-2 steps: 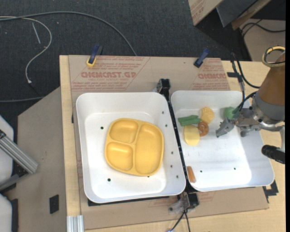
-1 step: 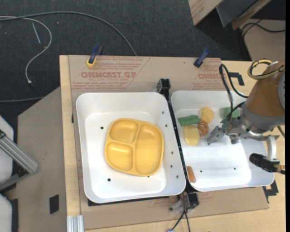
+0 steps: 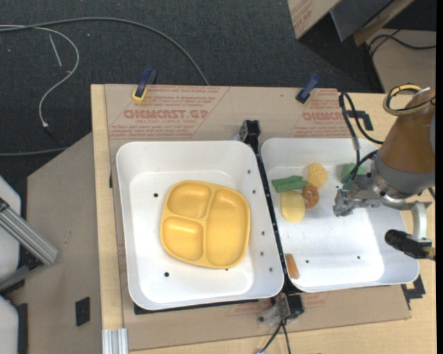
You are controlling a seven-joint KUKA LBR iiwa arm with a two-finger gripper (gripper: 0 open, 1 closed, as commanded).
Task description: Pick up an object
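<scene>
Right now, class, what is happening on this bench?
A robot arm reaches in from the right, its claw low over the right bin beside a cluster of toy foods. Nothing shows between its fingers. The left bin holds a yellow tray.

Dark grey carpet floor [image 3: 208, 41] all around, a thin white cable [image 3: 55, 52] looping across it up top. The tabletop [image 3: 228, 114] wears brown printed cardboard, pinned by two blue clamps [image 3: 144, 83] along the far edge. Cardboard boxes [image 3: 311, 14] sit beyond, upper right.
</scene>
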